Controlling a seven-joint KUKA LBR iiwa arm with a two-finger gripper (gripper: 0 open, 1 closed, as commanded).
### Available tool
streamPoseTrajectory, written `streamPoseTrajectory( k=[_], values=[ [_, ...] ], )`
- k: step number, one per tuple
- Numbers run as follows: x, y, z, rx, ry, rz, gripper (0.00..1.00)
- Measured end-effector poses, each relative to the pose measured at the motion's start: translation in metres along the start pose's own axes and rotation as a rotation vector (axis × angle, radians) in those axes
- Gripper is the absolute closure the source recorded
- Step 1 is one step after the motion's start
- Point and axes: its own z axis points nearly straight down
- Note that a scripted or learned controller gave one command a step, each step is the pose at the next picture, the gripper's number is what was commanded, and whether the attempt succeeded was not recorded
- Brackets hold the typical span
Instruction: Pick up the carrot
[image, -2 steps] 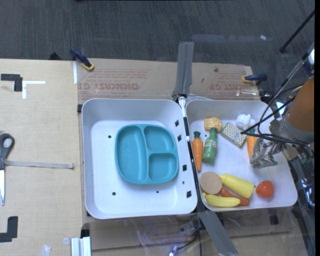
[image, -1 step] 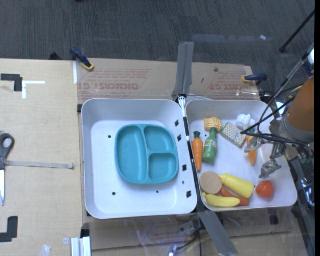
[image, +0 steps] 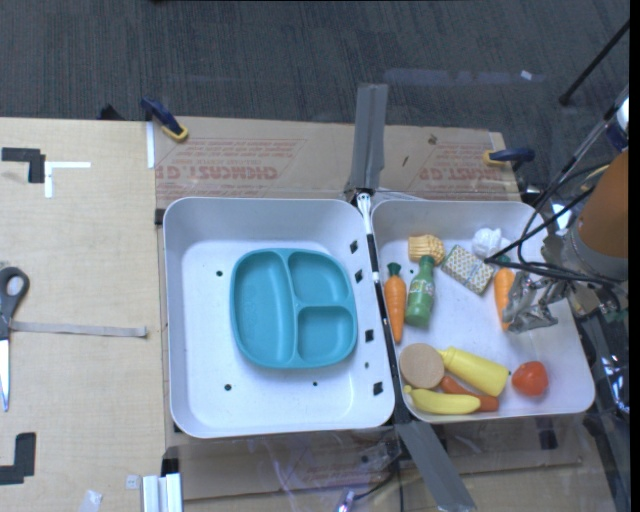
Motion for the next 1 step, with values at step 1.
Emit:
streamPoseTrajectory(
  k=[1],
  values=[
    [0.0, 0.0001, 0.0001, 0.0, 0.0, 0.0, 0.0]
  ],
)
